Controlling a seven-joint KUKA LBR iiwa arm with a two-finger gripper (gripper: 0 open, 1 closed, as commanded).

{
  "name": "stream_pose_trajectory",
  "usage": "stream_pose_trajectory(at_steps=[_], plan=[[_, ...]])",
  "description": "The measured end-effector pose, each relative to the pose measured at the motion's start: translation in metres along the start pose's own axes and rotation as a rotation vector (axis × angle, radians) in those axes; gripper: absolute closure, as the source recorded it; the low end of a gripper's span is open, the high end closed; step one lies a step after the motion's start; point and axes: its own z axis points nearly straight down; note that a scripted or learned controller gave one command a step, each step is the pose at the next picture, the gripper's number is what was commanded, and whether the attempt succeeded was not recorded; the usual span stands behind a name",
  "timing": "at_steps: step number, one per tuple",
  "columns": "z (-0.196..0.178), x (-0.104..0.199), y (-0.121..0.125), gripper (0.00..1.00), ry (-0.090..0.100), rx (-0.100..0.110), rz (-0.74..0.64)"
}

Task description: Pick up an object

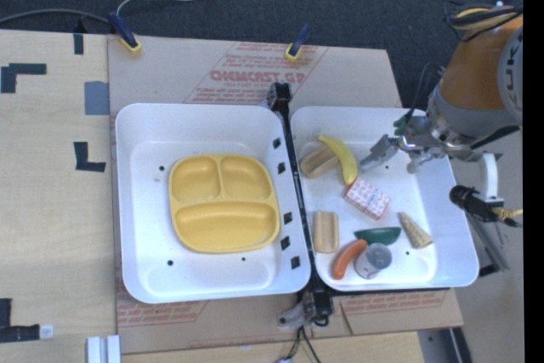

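The right bin [442,268] holds several small items: a yellow banana [341,157], a tan bread piece [315,161], a pink-and-white box [367,199], a tan block [325,231], a green pepper-like piece [379,234], a red sausage [346,258], a grey round can [374,260] and a tan wedge [415,229]. My gripper [392,163] hangs over the upper right part of this bin, to the right of the banana and above the box. Its fingers [374,155] are spread open with nothing between them.
A yellow divided plate [225,201] lies in the left bin [136,183]. A black divider with clips [289,183] runs between the two bins. The grey arm with its orange band [476,76] enters from the right, with cables along the bin's right edge.
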Motion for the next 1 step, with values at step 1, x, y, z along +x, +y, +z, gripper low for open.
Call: stream_pose_trajectory(at_steps=[1], plan=[[0.1101,0.0432,0.0751,0.00,-0.004,-0.007,0.001]])
